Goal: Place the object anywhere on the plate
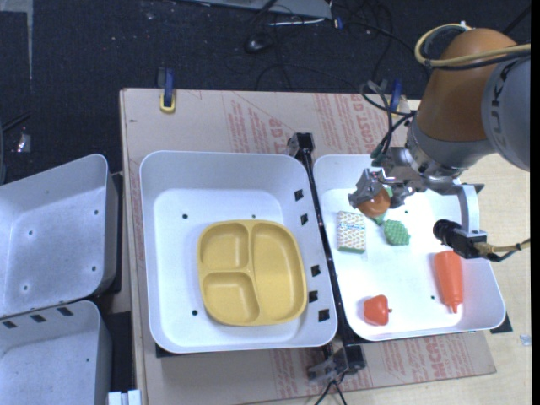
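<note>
Between the gripper's fingers, over the upper left part of the right bin [472, 226]: a small round object [374, 202], orange-brown with a darker top, glossy, somewhat like a little fruit or ball; exact kind impossible to tell. Held by the gripper [376, 194], fingers closed on its sides, partly hidden beneath the dark finger hardware. Whether lifted clear of the bin floor or still touching it, not possible to tell.

Just below and left of it, flat on the bin floor: a rectangular sponge-like pad [351, 231], pale with a green and yellow speckled pattern. Just to the lower right: a small green lump [396, 233], rough in texture. Further out, along the right side of the same bin: an orange carrot-shaped piece [450, 280], lying lengthwise. Near the front edge: a small red pepper-like item [376, 310].

Across the divider, in the left bin [169, 226]: a yellow three-compartment plate [251, 272], well apart from the held object. Above the gripper, reaching in from the right: grey arm with orange band [460, 83].
</note>
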`<act>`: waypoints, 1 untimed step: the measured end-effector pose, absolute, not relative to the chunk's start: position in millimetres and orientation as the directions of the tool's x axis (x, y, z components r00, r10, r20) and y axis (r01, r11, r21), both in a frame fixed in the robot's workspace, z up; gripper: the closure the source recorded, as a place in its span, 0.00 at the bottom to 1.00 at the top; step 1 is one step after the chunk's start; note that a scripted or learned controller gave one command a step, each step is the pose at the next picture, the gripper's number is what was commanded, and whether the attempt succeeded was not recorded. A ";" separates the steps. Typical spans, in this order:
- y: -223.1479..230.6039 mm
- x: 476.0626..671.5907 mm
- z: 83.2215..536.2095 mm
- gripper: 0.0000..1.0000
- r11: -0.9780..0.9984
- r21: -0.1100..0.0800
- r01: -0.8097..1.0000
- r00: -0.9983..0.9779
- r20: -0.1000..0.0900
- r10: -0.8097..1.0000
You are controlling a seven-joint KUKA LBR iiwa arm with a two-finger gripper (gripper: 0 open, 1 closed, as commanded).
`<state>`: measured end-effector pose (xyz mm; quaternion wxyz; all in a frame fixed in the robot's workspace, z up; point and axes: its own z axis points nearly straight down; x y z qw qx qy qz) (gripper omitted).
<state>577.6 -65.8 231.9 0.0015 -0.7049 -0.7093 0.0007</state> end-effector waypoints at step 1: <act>-19.0 566.4 223.5 1.00 0.007 -0.004 1.000 -0.007 0.002 1.000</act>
